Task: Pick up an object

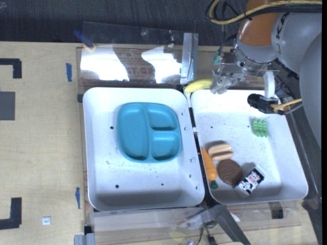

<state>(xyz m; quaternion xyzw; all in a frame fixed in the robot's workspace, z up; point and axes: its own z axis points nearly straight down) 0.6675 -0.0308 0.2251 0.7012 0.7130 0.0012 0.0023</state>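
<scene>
1. My arm [286, 29] reaches in from the right and hangs over the far rim of the right bin [291, 152], so the wrist has room above the objects rather than among them.
2. The left bin [97, 152] carries a blue divided tray [149, 131] lying flat in its middle; it is too broad to pick up, so I look to the right bin.
3. My gripper [220, 84] sits at the right bin's far left corner, just beside a yellow banana [196, 86] that lies against the rim. I cannot tell whether the gripper is apart or together; the metal parts blur there, and nothing shows between them.
4. The likely targets cluster at the near side of the right bin: a brown round cookie [229, 171], a tan bun [220, 150] touching its far edge, and an orange carrot [209, 166] along the divider.
5. A black-and-white carton [251, 180] lies tilted just beside the cookie.
6. A small green block [260, 127] sits apart, the easiest thing to close on cleanly, I judge.
</scene>
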